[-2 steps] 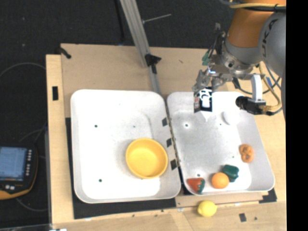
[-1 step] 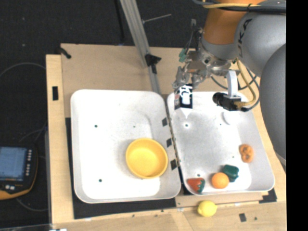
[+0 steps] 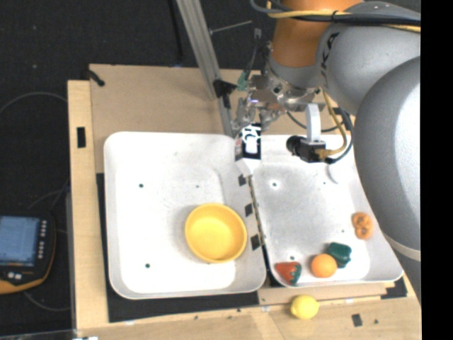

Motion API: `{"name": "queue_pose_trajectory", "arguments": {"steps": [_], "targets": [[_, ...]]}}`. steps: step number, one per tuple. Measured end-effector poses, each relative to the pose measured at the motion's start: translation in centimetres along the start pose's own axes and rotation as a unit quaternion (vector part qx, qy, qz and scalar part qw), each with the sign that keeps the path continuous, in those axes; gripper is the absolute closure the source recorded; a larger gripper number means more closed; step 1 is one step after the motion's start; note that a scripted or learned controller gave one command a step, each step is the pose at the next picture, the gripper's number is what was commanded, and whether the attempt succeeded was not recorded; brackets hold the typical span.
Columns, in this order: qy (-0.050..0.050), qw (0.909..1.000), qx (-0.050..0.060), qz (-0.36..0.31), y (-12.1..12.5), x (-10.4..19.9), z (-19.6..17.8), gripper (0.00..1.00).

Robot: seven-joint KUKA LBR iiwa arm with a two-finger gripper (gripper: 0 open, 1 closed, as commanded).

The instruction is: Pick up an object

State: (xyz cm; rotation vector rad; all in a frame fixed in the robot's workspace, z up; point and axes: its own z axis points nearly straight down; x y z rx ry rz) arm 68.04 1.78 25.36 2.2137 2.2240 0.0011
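Most objects crowd the right bin's [image 3: 311, 190] near edge; claw [image 3: 249, 142] at the divider.

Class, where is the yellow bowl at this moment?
The yellow bowl sits in the left bin, toward its near right part, close to the divider between both bins.

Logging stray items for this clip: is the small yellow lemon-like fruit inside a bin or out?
Out. The yellow fruit lies on the bench, just beyond the near rim of the right bin.
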Motion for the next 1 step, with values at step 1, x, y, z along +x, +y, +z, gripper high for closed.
{"name": "queue_pose_trajectory", "arguments": {"steps": [1], "targets": [[0.001, 1.0000, 0.000, -0.001, 0.71, 5.32, -0.30, 1.00]]}}
